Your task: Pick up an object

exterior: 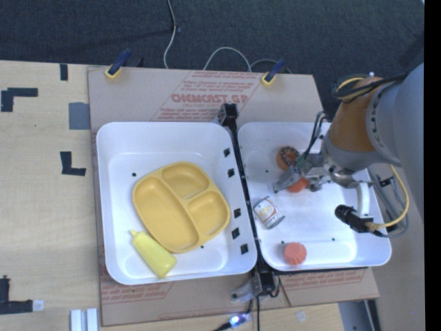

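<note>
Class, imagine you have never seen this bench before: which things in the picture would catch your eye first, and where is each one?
The big yellow divided plate in the left bin stands out first, with a yellow mustard bottle beside its near-left edge. In the right bin, the grey arm's gripper hangs over small orange-red items, near a little can.

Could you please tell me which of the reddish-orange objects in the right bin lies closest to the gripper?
The one partly under the gripper, mid-bin. The brownish one sits farther back; the strawberry-like one lies by the front wall.
</note>
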`<state>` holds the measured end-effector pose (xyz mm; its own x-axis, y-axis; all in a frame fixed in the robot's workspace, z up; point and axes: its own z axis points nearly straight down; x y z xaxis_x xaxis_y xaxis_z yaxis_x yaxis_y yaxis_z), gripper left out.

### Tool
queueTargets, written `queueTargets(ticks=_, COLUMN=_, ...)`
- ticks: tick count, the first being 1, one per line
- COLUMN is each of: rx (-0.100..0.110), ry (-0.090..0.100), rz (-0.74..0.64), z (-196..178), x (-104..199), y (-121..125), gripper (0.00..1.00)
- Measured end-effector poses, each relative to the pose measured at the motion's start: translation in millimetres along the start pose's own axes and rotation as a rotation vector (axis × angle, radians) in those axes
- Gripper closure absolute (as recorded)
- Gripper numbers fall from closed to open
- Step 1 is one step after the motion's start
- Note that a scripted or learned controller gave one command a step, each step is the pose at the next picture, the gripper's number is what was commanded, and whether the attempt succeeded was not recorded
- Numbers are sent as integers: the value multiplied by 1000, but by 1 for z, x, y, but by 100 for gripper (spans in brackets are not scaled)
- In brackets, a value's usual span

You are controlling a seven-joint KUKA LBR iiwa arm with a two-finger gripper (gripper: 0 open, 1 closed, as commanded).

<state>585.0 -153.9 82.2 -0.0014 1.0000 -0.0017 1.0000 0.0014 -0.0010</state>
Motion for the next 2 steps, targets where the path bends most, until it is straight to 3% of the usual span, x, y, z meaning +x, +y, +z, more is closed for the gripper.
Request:
queueTargets(ticks=1, rx=-3, ry=-1, rz=0, z=-13, x=0, y=1, gripper=100)
queueTargets(ticks=2, rx=-3, ry=2, rz=-1, z=-67, x=11, y=0, gripper=100)
